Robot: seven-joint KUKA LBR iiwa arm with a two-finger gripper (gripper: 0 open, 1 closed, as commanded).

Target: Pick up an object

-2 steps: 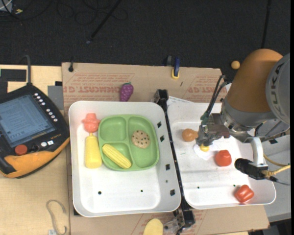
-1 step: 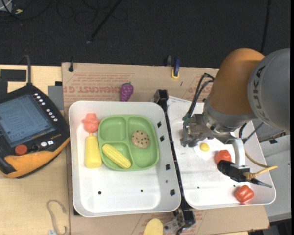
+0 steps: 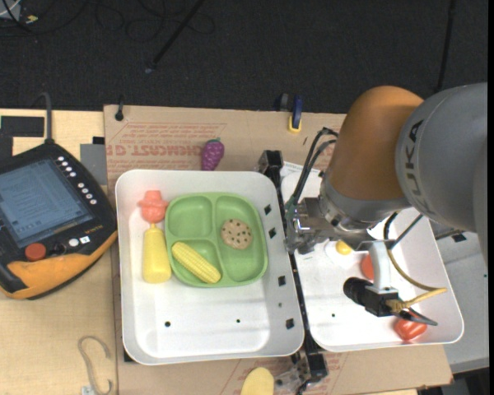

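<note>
End effector over the bin divider, finger state unreadable; descending here risks striking the rim, missing the cookie.

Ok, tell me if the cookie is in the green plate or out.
In. The cookie lies in the green plate's upper right compartment, inside the left bin.

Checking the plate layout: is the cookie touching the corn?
Apart. The camera view shows the cookie in the plate's right compartment and the corn in the lower-left one, with a green divider ridge between them.
</note>
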